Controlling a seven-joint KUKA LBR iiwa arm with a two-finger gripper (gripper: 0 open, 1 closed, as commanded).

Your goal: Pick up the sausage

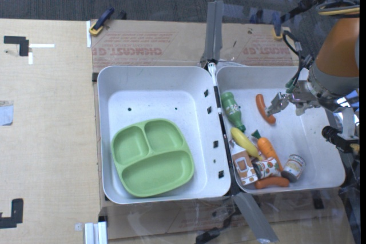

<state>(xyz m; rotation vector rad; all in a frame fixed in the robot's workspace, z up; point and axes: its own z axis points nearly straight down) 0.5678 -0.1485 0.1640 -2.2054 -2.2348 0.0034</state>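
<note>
The desk [46, 123] is pale wood, with brown cardboard under two shallow white bins set side by side. The left bin [154, 80] holds a green divided plate [153, 157] lying flat in its near half. The right bin [309, 140] carries the loose items.

The arm [340, 51], grey with an orange band, comes in from the right edge and ends over the upper part of the right bin. Its pincer [275, 108] points left and down, with the fingers a little apart, the tips at the lower right end of the sausage [263, 107]. The sausage is orange-red, lying slantwise on the bin floor in the upper middle of the right bin; whether the fingertips actually touch it or merely sit just beside it cannot be told, and it is not seen between them.

A green bottle [231, 110] lies near the bin's left wall, with a yellow banana [244, 140] below it. A carrot [267, 148] sits beside the banana. In the near corner lie a small carton [243, 167], a second orange-red sausage [273, 182] and a small can [293, 167] on its side.
</note>
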